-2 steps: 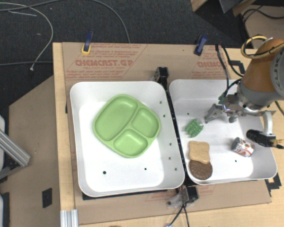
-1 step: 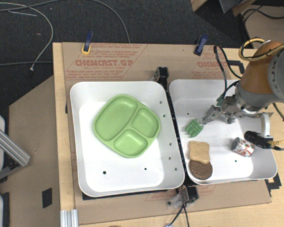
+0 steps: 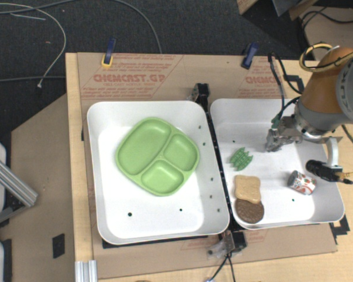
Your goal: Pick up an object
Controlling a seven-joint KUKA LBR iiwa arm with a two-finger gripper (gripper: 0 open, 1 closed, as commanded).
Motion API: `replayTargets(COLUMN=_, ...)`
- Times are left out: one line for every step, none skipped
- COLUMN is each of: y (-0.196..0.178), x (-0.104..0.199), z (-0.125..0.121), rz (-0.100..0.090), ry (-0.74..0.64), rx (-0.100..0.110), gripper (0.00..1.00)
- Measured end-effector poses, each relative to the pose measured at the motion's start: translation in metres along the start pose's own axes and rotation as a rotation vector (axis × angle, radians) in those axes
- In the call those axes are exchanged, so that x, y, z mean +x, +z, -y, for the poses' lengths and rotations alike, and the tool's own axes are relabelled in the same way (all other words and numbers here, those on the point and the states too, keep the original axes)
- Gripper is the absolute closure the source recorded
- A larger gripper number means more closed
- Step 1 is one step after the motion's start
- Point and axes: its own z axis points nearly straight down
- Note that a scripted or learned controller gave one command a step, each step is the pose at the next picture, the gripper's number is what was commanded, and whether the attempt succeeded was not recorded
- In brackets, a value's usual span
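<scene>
We look down from one fixed camera above the table, tilted at a slant so the far edge sits toward the top and the near edge toward the bottom. We stand far enough back to take in both bins whole: the left bin near the middle and the right bin toward the right side. Dark floor shows beyond the far edge and along the left. The arm enters from our right, near the upper corner.
</scene>
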Motion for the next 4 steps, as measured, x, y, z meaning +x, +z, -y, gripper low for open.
replayTargets(y=-0.062, x=-0.004, z=0.004, rz=0.003, ry=0.001, rx=-0.006, gripper=1.0)
replayTargets(y=-0.113, x=-0.013, z=-0.002, rz=0.004, ry=0.0, rx=-0.006, gripper=1.0)
replayTargets(y=-0.168, x=-0.013, z=-0.004, rz=0.004, ry=-0.001, rx=-0.008, gripper=1.0)
replayTargets(y=-0.172, x=0.042, z=0.005, rz=-0.001, ry=-0.004, rx=0.001, gripper=1.0)
